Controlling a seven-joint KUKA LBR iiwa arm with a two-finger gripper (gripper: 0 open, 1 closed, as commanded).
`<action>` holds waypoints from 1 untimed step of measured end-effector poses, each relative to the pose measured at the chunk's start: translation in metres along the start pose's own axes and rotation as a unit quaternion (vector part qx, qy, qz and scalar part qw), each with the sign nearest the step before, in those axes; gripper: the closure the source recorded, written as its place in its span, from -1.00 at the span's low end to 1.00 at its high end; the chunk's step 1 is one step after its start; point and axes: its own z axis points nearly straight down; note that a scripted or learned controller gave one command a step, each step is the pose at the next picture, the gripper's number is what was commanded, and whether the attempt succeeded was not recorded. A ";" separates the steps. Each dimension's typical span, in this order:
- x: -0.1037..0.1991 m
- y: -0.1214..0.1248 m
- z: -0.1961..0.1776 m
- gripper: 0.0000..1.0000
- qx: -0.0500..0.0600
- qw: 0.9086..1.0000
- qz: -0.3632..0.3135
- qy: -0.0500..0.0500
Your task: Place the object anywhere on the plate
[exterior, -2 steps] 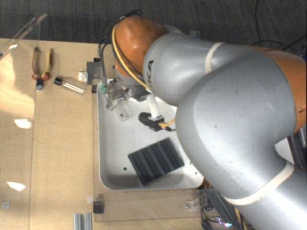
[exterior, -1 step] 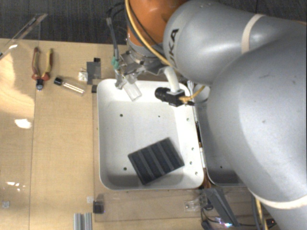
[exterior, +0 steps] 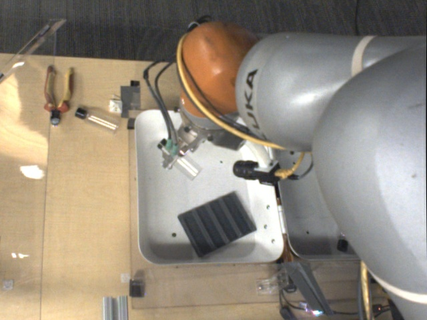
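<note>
A dark ribbed rectangular plate (exterior: 217,224) lies tilted in the front part of the left white bin (exterior: 143,199). My gripper (exterior: 179,155) hangs over the bin's back left area, up and left of the plate and apart from it. A small green piece (exterior: 171,148) shows at the gripper's left side; I cannot tell whether it is part of the gripper or a held thing. The big grey arm with its orange band (exterior: 210,59) hides the bin's back right and most of the right bin.
On the wooden bench left of the bins lie red-handled pliers (exterior: 59,89), a small clear tube with a black cap (exterior: 97,119) and a black bracket (exterior: 131,97). A corner of the right bin (exterior: 313,242) shows under the arm. A black cable plug (exterior: 250,170) juts out above the plate.
</note>
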 end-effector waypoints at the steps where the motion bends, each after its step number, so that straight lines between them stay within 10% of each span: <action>1: -0.036 0.047 0.016 1.00 0.000 0.997 0.076 0.000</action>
